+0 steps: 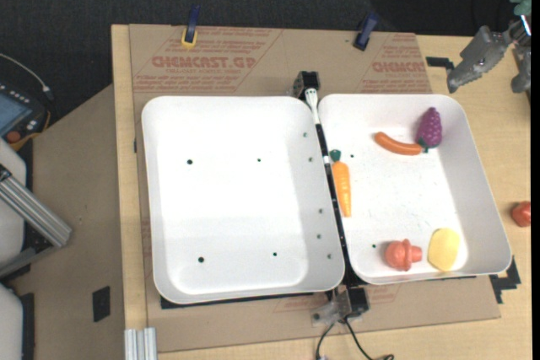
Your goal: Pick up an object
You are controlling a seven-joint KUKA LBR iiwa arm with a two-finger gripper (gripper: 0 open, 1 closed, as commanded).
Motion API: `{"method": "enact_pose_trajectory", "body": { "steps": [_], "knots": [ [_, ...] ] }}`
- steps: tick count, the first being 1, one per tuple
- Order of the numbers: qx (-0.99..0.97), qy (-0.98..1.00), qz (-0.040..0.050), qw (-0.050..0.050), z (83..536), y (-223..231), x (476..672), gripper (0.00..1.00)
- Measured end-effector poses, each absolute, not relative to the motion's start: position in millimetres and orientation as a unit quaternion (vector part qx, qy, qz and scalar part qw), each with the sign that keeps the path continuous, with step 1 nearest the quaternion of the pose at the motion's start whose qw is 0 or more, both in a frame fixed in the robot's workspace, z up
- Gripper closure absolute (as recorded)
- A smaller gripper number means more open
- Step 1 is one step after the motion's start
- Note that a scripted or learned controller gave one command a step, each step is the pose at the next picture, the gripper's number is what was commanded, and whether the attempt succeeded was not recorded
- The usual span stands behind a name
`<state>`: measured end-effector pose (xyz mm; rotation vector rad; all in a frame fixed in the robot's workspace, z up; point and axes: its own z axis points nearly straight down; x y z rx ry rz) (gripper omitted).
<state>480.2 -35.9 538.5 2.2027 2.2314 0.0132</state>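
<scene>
- Gripper [478,61] was seen well off the right bin [481,206]; finger state could not be told.
- Carrot [341,188] was judged light, stiff, slippery; mid-body grasp advised.

Even overhead light, moderately bright. Both white bins [228,282] near overexposed, surface detail washed out, soft sheen rather than hard glare. Shadows faint: thin dark line under the bins' front rims, small soft shadow beside the carrot [341,188]. Floor beyond the cardboard bench top [253,55] dark, underexposed. Overall slightly soft, grainy; gripper [477,59] at upper right blurred, edges smeared.
</scene>
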Motion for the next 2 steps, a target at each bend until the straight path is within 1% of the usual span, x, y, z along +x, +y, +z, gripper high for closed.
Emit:
{"method": "enact_pose_trajectory", "body": {
  "steps": [1,2],
  "knots": [
    [0.706,0.708,-0.0062,-0.006,377,-3,490.1,0.0],
    [0.709,0.705,0.0019,0.003,419,-44,479.5,0.0]
  ]
}}
